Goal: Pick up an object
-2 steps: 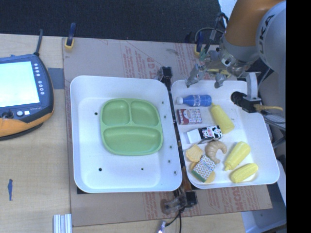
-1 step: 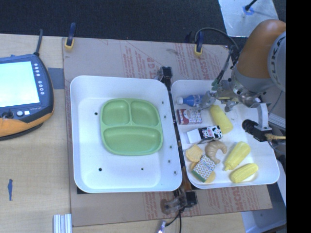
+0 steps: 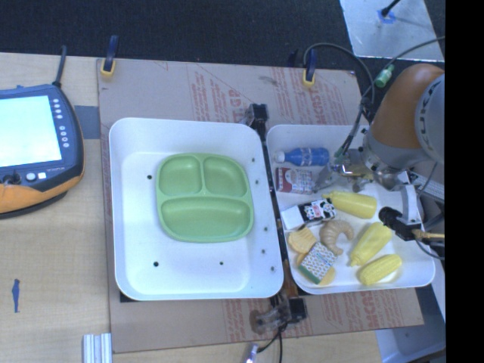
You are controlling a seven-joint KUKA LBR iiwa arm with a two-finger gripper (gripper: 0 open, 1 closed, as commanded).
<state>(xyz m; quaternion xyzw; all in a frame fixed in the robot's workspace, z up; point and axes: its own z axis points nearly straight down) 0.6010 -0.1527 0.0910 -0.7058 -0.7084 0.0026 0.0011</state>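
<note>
While hovering over the right bin [image 3: 423, 278], I'm choosing a target.
I cannot tell my claw's [image 3: 344, 169] state; I'm probably aiming squarely at the yellow corn [image 3: 354, 203], avoiding neighbours.

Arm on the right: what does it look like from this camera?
The arm has a rounded orange band over grey metal housing. Black cables loop around it, one carrying a small green fitting. Below the wrist sit metallic parts and a black piece reaching over the right bin.

A green plate [image 3: 204, 197] lies in the left bin [image 3: 128, 263]; the right bin [image 3: 423, 278] holds 3 corn cobs.
</note>
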